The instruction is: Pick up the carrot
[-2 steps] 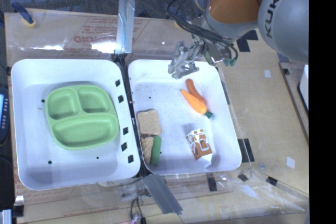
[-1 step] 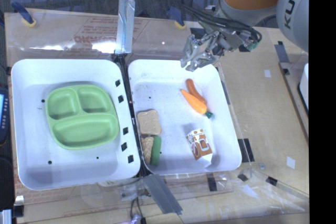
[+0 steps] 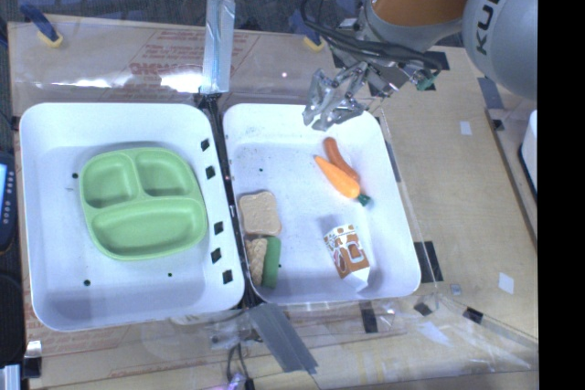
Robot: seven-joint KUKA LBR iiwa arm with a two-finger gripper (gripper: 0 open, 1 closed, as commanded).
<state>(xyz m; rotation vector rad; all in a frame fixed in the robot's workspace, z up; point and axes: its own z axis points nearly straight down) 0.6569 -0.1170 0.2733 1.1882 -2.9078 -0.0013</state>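
An orange carrot (image 3: 338, 178) with a small green tip lies in the right bin (image 3: 274, 137), toward its right side. A darker orange-red sausage-like piece (image 3: 339, 154) lies against the carrot's upper side. My gripper (image 3: 331, 110) hangs over the bin's far right edge, just above and slightly left of the carrot. Its metal fingers point down, spread apart, with nothing between them.
A green divided plate (image 3: 142, 201) sits in the left bin (image 3: 55, 288). In the right bin are a slice of bread (image 3: 260, 212), a green pickle-like piece (image 3: 271, 261) beside a brown biscuit, and a small printed packet (image 3: 347, 253). Cables trail from the arm above.
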